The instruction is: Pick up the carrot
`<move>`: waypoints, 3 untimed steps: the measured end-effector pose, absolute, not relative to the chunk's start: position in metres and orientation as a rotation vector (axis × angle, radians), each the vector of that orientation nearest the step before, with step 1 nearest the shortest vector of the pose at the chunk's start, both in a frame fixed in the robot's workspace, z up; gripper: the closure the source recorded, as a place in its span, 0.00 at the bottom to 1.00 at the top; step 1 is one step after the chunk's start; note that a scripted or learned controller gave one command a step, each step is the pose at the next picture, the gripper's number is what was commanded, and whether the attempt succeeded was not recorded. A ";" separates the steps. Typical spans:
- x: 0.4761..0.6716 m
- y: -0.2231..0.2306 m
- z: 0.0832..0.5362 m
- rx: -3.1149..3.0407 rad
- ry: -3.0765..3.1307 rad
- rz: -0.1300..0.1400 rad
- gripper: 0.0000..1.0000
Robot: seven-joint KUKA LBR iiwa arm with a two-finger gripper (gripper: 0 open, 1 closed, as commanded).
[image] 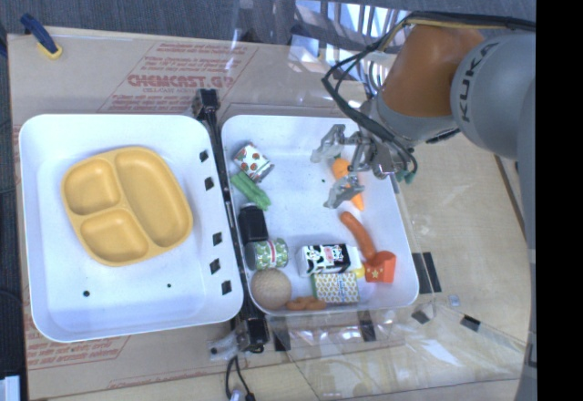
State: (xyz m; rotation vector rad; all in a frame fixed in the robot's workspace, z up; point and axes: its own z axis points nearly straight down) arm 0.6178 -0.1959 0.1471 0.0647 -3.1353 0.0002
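Observation:
The carrot (341,169) is a small orange piece in the right bin (301,139), near its right wall. Its lower end shows again just past the lower finger. My gripper (330,177) hangs over it from the right, fingers (326,149) spread wide with the carrot in the gap between them. The fingers do not visibly press on it. I cannot tell how high the gripper is above the bin floor.
A reddish sausage (359,234) and a red block (382,268) lie just below the carrot. Cans, a green vegetable (250,190), a milk carton (325,257) and a brown ball (271,286) crowd the bin's left and front. The left bin holds a yellow divided plate (125,203).

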 end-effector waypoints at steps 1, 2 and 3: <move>0.638 -0.208 0.091 -0.036 -3.142 0.001 0.00; 0.642 -0.206 0.105 -0.025 -3.150 0.003 1.00; 0.653 -0.211 0.244 -0.063 -3.161 0.011 1.00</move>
